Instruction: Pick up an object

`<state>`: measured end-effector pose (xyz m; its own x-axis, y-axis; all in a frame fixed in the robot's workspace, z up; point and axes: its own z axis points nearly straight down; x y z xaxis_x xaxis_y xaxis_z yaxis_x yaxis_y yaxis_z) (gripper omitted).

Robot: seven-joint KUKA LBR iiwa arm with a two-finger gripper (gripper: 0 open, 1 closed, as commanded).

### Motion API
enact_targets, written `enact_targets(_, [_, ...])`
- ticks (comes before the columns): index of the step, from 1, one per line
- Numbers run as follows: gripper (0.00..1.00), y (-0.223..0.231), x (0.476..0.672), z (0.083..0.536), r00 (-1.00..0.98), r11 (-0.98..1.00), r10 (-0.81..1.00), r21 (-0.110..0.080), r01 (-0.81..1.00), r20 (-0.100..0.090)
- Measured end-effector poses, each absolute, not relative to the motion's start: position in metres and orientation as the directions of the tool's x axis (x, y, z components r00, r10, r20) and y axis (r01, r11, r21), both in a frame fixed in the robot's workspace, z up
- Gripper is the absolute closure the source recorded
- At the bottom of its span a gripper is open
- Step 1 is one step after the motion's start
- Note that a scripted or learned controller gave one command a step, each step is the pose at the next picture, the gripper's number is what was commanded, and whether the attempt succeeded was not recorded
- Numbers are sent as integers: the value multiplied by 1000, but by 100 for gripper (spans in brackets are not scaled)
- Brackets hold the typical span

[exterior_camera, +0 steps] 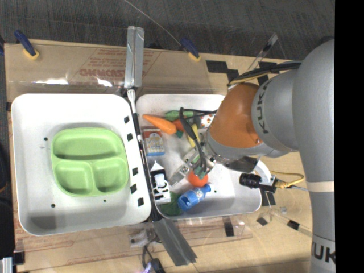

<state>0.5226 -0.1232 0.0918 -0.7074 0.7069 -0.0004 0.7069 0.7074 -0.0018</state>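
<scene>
Camera view: we see the two-finger gripper point(195, 169) low in the right white bin point(242, 201).
Grip: perhaps touching a small round orange object point(198, 179); we cannot tell its hold.

Counting what I am seeing from above

I am looking at two white bins: a left bin point(23, 152) and a right bin point(170, 104). One green tray point(89, 161) with three hollows is lying in the left one. In the right one I am counting one orange carrot point(160, 123), one small card point(153, 143), one blue thing point(192, 198), one black-and-white thing point(159, 186), and one round orange-red thing point(197, 179). Two blue clips point(26, 44) are sitting on the bench edge.
</scene>
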Motion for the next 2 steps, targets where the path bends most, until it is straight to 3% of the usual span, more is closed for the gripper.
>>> enact_targets(1, [0,-118,564,94,-727,727,687,-3,687,-8])
enact_targets(2, [0,-106,618,94,-557,557,830,1,830,-4])
